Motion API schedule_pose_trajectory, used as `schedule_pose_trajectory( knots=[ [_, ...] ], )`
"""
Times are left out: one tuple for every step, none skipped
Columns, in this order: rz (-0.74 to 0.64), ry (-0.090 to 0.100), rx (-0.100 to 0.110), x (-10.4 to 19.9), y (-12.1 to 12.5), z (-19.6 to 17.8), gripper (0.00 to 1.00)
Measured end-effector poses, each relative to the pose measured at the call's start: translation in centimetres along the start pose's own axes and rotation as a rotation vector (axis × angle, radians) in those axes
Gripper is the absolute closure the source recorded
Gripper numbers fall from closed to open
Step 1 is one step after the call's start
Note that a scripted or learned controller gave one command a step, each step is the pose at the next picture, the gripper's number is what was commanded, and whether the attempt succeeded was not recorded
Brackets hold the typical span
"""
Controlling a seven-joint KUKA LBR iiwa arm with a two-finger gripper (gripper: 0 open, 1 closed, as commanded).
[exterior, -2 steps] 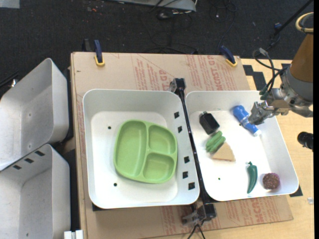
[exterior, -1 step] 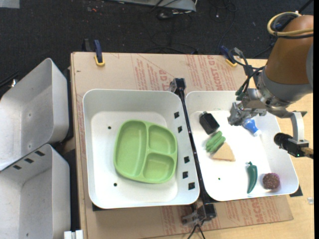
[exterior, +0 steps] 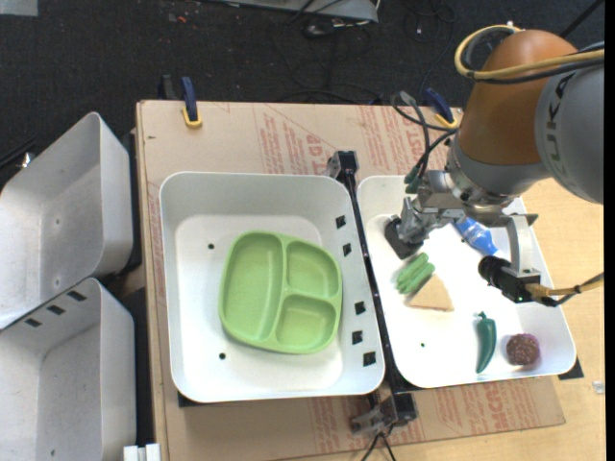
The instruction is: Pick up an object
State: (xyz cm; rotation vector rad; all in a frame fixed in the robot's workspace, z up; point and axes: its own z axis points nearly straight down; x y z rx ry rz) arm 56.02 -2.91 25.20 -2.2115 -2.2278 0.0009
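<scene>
My gripper [exterior: 413, 243] hangs low in the right bin [exterior: 553, 286], just above a green ridged piece [exterior: 414, 274] that lies beside a tan wedge [exterior: 430, 297]. A green pepper [exterior: 485, 340] and a dark red ball [exterior: 524, 350] rest near the bin's front. A blue item [exterior: 475, 233] lies partly under the wrist. Nothing shows between the fingers.
The left bin [exterior: 183, 257] holds a green sectioned plate [exterior: 282, 293]. A black divider [exterior: 357, 248] runs between the bins. A black fitting with a cable [exterior: 504, 277] hangs from the wrist over the right bin. White tubs [exterior: 58, 219] stand off the bench to the left.
</scene>
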Motion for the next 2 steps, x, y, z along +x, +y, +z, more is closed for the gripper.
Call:
schedule_pose_trajectory(
  knots=[
    [0.000, 0.000, 0.000, 4.9, 0.6, 1.5, 1.00],
    [0.000, 0.000, 0.000, 10.3, 0.9, 2.8, 1.00]
  ],
)
